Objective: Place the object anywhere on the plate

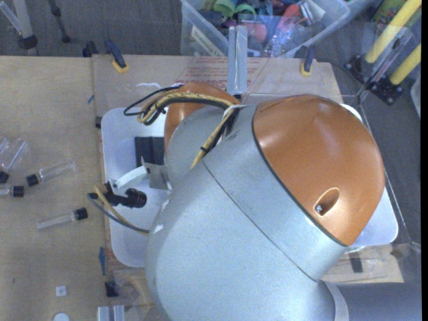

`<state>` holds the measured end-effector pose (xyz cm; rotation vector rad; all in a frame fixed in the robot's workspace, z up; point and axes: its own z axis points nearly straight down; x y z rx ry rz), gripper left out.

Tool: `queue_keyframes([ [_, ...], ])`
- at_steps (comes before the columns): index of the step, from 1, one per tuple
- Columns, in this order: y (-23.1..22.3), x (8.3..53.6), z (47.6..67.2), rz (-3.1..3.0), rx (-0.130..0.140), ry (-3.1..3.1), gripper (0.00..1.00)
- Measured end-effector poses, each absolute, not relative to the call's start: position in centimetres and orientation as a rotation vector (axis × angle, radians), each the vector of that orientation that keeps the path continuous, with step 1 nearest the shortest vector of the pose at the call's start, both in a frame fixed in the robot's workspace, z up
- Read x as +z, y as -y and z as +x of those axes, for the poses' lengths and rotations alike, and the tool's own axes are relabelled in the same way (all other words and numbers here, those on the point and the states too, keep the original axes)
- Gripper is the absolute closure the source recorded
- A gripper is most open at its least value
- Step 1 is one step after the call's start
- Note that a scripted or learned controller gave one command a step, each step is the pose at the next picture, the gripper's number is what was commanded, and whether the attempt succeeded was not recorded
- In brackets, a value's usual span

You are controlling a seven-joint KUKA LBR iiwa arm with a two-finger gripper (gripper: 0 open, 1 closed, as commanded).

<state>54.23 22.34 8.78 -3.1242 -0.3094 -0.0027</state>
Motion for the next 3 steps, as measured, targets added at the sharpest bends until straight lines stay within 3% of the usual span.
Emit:
queue_keyframes([
  [1, -22.4, 8.7, 56.9, -3.124, -0.004, 0.312, 0.00],
  [2, -22.4, 8.9, 51.6, -3.123, -0.006, 0.326, 0.00],
  [3, -22.3, 18.0, 50.3, -3.128, 0.000, 0.312, 0.00],
])
